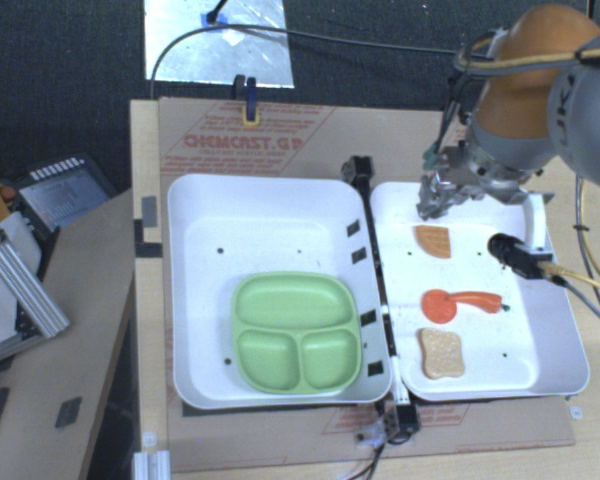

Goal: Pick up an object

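In the right bin [555, 353] lie three things: an orange wedge-shaped piece [433, 240] near the back, an orange-red spoon-like toy [458, 303] in the middle, and a slice of toast [442, 353] near the front. My gripper [431, 203] hangs over the back left part of that bin, just behind the orange wedge, its tips close to the bin floor. I see nothing between its fingers.
The left bin [195, 268] holds a green divided plate [295, 330]. A black divider strip [372, 268] runs between the bins. A black cylindrical part [510, 251] with a cable juts over the right bin's right side. Grey equipment [20, 278] stands at the left.
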`<state>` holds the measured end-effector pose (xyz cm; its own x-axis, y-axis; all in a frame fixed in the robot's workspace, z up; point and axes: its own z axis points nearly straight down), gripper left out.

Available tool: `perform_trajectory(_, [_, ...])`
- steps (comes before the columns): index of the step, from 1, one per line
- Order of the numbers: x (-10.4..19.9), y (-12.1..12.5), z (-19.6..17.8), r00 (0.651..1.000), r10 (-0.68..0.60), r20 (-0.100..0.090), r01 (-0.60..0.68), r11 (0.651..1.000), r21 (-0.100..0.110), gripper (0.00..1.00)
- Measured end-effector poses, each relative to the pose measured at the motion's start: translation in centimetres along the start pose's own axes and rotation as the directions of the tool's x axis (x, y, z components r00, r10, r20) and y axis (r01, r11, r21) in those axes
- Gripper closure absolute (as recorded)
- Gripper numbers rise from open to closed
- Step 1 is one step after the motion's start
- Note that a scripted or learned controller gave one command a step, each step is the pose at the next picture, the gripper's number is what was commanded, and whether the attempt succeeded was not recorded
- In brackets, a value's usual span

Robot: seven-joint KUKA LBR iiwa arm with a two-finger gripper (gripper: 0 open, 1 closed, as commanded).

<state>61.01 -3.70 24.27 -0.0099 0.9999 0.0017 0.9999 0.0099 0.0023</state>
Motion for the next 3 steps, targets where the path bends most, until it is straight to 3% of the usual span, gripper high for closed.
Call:
perform_trajectory(2, [10.0,1.1,-0.4,1.0,0.001,0.0,-0.001,1.0,-0.001,1.0])
perform_trajectory(3, [14.4,0.5,1.3,1.0,0.002,0.001,-0.002,1.0,0.002,1.0])
